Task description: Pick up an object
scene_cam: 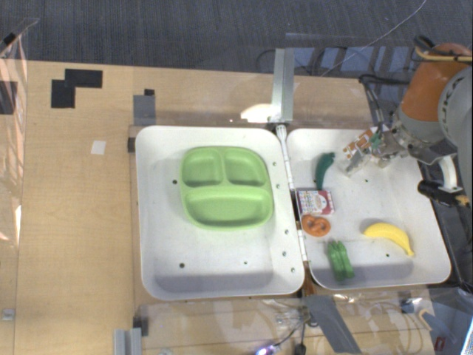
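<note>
The right bin point(414, 198) holds several items: a dark green cucumber-like piece point(323, 168) near its upper left, a small printed packet point(313, 200), an orange round piece point(316, 225), a light green pepper-like piece point(340, 260) and a yellow banana point(389, 237). My gripper point(356, 157) hangs over the upper part of this bin, right of the dark green piece. Its fingers point down and left with nothing seen between them. The arm's orange band point(429, 91) is at the upper right.
The left bin point(159, 257) carries a light green divided tray point(225, 186). A metal divider post point(284, 87) stands behind the seam between the bins. Black markers point(75, 86) lie on the wooden bench at far left.
</note>
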Controlling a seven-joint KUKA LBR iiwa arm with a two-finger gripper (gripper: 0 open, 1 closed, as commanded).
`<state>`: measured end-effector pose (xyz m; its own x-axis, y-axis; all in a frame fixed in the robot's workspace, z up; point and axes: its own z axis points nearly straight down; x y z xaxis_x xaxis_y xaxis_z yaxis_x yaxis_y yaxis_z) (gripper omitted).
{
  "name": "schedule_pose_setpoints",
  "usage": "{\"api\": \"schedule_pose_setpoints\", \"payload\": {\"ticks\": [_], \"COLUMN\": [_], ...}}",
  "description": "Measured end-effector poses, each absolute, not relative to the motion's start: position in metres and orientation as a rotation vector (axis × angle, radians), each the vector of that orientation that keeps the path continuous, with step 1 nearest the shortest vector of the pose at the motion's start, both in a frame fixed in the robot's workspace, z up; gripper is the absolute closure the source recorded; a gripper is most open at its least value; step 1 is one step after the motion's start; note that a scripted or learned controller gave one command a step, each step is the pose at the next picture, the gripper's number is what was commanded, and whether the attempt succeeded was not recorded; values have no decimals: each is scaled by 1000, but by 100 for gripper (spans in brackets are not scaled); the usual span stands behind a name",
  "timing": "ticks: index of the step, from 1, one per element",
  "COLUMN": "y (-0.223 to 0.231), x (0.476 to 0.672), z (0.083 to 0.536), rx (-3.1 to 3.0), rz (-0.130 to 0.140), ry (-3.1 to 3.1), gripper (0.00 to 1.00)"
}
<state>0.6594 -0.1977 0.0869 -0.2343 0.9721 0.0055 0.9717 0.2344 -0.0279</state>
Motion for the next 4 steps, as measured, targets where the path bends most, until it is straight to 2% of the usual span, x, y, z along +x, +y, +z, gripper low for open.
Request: {"api": "schedule_pose_setpoints", "payload": {"ticks": [1, 2, 3, 4], "y": [-195, -115, -107, -108], "x": [665, 665, 664, 665], "z": [88, 89, 89, 89], "rx": [-1933, -1943, -1956, -1946], "rz": [22, 27, 32, 25], "ry": [-2465, -2455, -2450, -2451], "gripper": [0, 0, 0, 0]}}
